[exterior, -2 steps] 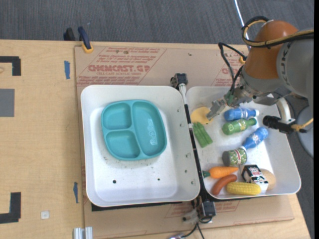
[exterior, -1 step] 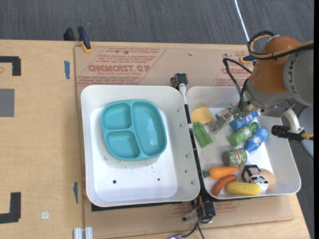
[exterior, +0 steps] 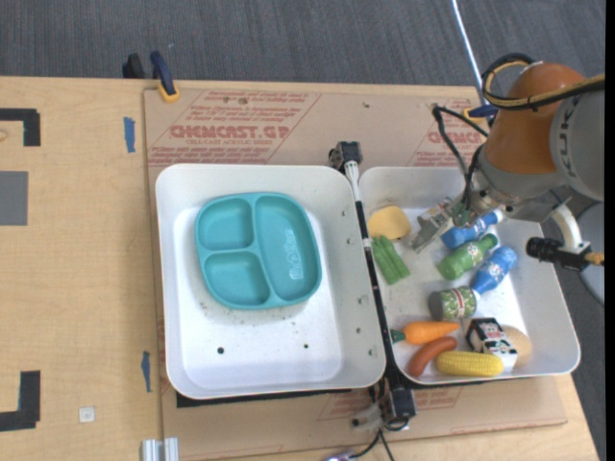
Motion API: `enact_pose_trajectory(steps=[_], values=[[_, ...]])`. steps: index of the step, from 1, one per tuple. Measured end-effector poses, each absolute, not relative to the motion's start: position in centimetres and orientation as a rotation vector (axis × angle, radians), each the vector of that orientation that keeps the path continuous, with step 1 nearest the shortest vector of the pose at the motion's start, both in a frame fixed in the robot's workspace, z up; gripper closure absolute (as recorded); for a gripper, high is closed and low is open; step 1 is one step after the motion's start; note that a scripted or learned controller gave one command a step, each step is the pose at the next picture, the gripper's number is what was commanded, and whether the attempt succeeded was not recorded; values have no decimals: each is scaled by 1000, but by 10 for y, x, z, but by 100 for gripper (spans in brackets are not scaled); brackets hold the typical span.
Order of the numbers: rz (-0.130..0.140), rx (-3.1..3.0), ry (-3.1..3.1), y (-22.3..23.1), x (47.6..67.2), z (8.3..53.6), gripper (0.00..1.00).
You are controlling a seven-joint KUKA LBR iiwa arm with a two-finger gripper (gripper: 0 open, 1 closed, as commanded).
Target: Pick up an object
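My gripper (exterior: 430,229) hangs low over the back of the right bin (exterior: 550,305), under the orange band of the arm (exterior: 527,128). It sits just right of a yellow piece (exterior: 389,222) and just left of a blue bottle (exterior: 470,231). I see nothing clearly held in it. Below lie a green piece (exterior: 390,259), a green bottle (exterior: 468,257), a second blue bottle (exterior: 495,270) and a green can (exterior: 454,303). Along the front wall are a carrot (exterior: 430,332), a red sausage (exterior: 426,355) and a corn cob (exterior: 471,364).
The left bin (exterior: 183,286) holds a teal divided plate (exterior: 258,250). A black-and-white carton (exterior: 488,335) and a tan egg shape (exterior: 516,344) crowd the right bin's front corner. A black clamp (exterior: 345,154) stands at the back where the bins meet.
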State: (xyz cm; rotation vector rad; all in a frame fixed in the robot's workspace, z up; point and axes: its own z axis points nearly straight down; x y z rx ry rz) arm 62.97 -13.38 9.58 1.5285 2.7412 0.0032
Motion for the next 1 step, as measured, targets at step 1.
enact_pose_trajectory(steps=[1], values=[[3,1696,2641,-81,606,186,100]])
